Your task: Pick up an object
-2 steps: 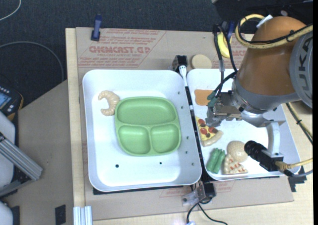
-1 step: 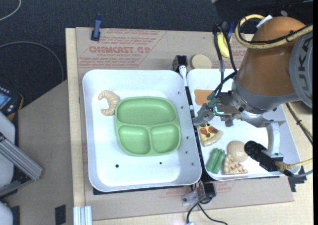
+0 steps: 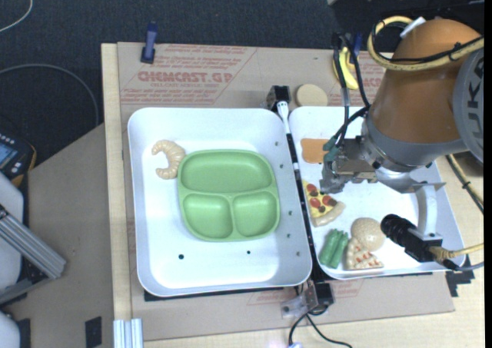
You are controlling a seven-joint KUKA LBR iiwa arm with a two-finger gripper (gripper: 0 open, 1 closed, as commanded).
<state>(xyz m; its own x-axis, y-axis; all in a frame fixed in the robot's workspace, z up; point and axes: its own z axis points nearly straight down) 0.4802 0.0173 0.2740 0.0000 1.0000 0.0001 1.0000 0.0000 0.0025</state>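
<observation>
Toy pizza slice (image 3: pixel 323 203), lying flat in the right bin (image 3: pixel 438 258) near its left wall, with the point turned toward the bin's front edge. The gripper (image 3: pixel 332 180) hangs directly over the slice's far end, reaching in from the right on the grey and orange arm (image 3: pixel 427 85); whether it is spread or pressed together cannot be told from this angle, nor whether it touches the slice. Just beyond the gripper, an orange flat piece (image 3: pixel 310 150) rests against the same left wall. Nearer the front edge, a green bundled item (image 3: pixel 334 247) lies beside a pale rounded item with red marks (image 3: pixel 365 243), the two touching. The left bin (image 3: pixel 154 262) holds a green divided plate (image 3: pixel 229 193) near its centre and a tan curved piece (image 3: pixel 167 158) just beside the plate's far left corner. Both bins stand on a printed brown board (image 3: pixel 192 70), which bears a blue clip (image 3: pixel 149 42) at its far edge and a round beige disc (image 3: pixel 311 95) behind the right bin.
</observation>
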